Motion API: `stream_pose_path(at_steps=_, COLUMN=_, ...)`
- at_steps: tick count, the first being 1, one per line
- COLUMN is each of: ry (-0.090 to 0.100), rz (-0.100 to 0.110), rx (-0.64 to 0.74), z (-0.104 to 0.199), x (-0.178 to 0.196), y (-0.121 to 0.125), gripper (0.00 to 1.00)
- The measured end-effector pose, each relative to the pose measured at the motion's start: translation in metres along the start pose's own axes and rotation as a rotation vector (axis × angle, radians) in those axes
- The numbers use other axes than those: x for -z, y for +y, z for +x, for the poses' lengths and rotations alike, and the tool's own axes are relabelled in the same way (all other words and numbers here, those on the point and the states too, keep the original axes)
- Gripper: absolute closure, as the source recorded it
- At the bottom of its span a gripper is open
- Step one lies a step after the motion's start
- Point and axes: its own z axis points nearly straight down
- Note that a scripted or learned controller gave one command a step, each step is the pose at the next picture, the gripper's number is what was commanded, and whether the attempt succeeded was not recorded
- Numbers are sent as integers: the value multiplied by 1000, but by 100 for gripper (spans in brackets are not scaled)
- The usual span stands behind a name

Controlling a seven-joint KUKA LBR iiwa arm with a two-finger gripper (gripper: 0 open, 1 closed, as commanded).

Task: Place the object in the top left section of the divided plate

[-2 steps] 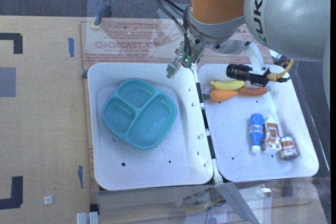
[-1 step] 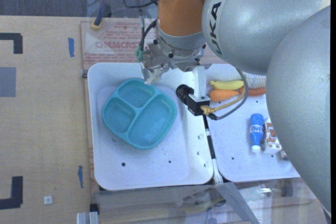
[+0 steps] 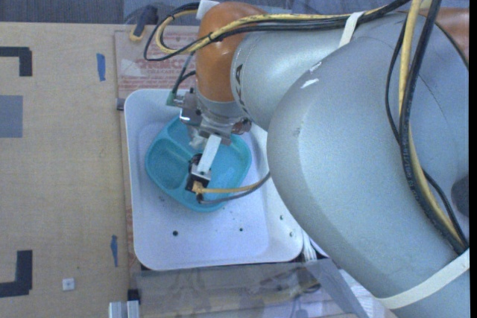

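Camera view: arm [image 3: 358, 160] comes in from the right and takes most of the frame, with its orange band [image 3: 223, 48] at upper centre. Gripper [image 3: 206, 129] is down inside the white bin [image 3: 216, 246], directly over the teal divided plate [image 3: 165, 164], at the plate's upper middle.

Gripper state: cannot tell, the wrist blocks the line of sight from above.

Object: cannot locate it. If it's being carried, it's hidden under the wrist. The parts of the plate I can see, left side and right side, look bare.

Key relation: the plate sits centre-left in the frame, in the upper left part of the bin. What looks like a divider ridge runs roughly top to bottom just left of the gripper, so the plate's upper-left section lies just beside the gripper, toward frame left. My read: what's left is a short shift left and a release, not a reach. Release too far right and the object drops the wrong side of the ridge.

Writing: reddish board [image 3: 149, 67] at the bin's upper edge has pale print, too blurred to read. Blue tape [image 3: 100, 67] and black corner marks [image 3: 16, 61] on the bench [image 3: 67, 160] carry no text. No brand legible on the arm.
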Motion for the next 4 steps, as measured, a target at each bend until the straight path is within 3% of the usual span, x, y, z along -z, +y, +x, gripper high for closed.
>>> stream_pose_path(at_steps=1, ry=37, rz=-47, rx=-467, z=-6, x=-13, y=-52, gripper=100)
stream_pose_path(at_steps=2, ry=22, rz=-18, rx=-977, z=14, x=-15, y=-28, gripper=100)
stream_pose_path(at_steps=3, ry=-4, rz=4, rx=-800, z=22, x=64, y=-13, gripper=100)
stream_pose_path(at_steps=4, ry=-4, rz=3, rx=-1135, z=9, x=79, y=-66, gripper=100)
